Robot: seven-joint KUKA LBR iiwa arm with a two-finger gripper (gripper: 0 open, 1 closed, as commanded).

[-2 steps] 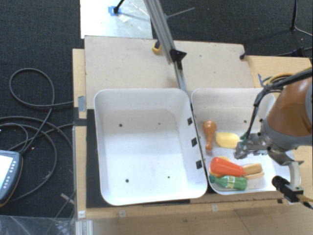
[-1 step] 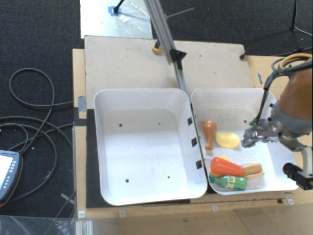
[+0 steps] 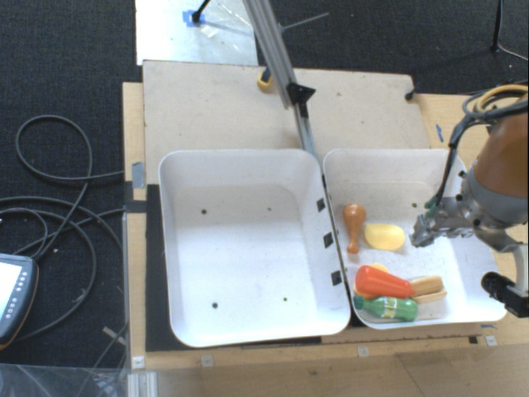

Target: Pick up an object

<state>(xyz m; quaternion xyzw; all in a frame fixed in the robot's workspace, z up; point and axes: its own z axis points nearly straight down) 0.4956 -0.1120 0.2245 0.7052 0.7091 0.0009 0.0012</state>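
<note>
Two white bins on a bench; right bin (image 3: 388,168) holds toy food. Gripper (image 3: 423,231), finger state unclear, hovers beside a yellow lemon (image 3: 385,236), probably light, smooth, rounded; grasp across its middle.

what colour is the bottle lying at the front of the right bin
Green, with a red and yellow label; the bottle shows best in the camera view.

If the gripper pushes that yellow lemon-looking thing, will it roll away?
Probably a bit. The yellow lemon looks rounded and smooth, so it may roll or slip. It lies right beside the brown drumstick-shaped toy, which might stop it. It looks like a light plastic toy.
</note>
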